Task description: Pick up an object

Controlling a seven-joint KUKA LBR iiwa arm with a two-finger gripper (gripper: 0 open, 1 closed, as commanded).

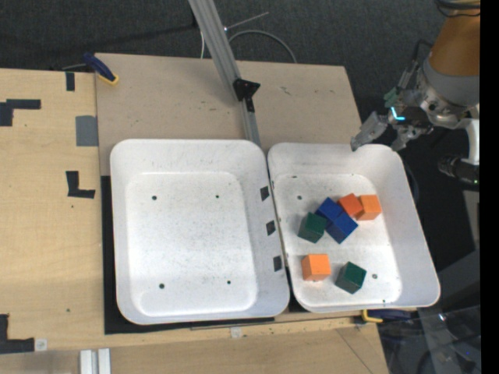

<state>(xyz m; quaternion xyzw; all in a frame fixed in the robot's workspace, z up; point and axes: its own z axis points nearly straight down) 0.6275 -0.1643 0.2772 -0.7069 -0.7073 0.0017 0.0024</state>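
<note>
The right bin [405, 209] holds small cubes that look light, rigid and flat-sided, best pinched across opposite faces. The lone orange cube [316, 266], toward the near edge, has the clearest sides; blue [337, 220], green [313, 227] and orange [360, 206] cubes crowd together mid-bin. The tool [373, 134] hovers beyond the bin's far rim; whether it is apart or together I cannot tell.

Wooden desk [187, 100], black tape marks [74, 184] at left. Grey metal pole [222, 49] slanting across top, black clamp [246, 89] on it. Blue-yellow clamp [101, 67] at desk's upper-left corner. White cable [265, 36] behind.
</note>
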